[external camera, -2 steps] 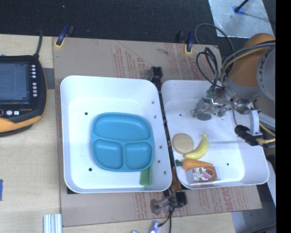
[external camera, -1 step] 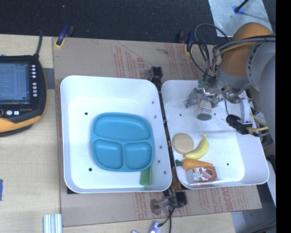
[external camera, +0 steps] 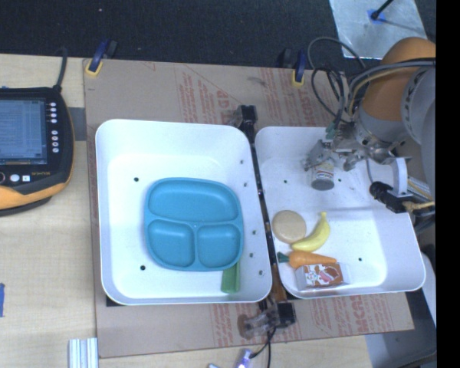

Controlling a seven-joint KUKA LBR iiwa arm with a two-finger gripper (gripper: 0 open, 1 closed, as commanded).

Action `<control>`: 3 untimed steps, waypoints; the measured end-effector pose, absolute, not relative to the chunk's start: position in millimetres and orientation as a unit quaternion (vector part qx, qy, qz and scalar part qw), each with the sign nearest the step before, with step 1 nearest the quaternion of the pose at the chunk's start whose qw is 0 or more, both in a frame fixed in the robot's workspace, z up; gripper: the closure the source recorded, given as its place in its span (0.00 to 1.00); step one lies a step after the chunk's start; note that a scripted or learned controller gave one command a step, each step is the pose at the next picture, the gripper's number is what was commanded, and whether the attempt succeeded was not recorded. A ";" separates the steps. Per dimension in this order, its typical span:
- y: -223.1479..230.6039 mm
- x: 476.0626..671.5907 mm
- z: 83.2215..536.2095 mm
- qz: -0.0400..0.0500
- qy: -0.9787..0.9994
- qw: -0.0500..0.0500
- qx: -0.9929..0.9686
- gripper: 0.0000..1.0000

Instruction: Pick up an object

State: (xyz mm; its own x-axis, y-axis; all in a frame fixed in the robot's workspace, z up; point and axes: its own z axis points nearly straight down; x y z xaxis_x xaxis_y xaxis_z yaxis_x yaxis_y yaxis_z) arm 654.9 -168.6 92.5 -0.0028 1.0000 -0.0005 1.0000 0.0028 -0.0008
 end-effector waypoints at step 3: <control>-36.8 656.6 192.7 0.000 -0.709 0.001 -0.705 1.00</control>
State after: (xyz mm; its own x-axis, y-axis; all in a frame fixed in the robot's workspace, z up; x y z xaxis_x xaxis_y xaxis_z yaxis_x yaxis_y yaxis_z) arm 656.6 -36.8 192.7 -0.0047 1.0000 0.0014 1.0000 0.0047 -0.0023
